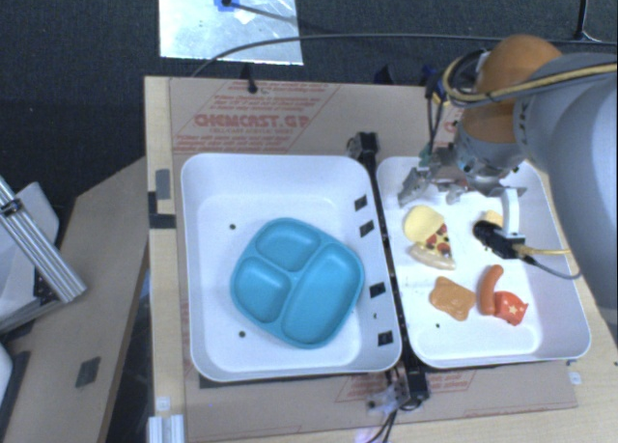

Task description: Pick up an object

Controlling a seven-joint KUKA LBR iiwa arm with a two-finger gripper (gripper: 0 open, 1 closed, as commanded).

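While the tool [421,183] hung just above the pizza slice toy [431,236] in the right bin [570,330], its opening impossible to tell, a descent risked nudging the toy against the nearby cookie [451,297] and sausage [491,279], spoiling the grasp.

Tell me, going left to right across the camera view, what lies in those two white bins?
Blue divided plate in the left bin, then in the right bin: pizza slice → brown toast-like piece → red sausage-like toy. The pincer hovers above the pizza slice, at that bin's far end.
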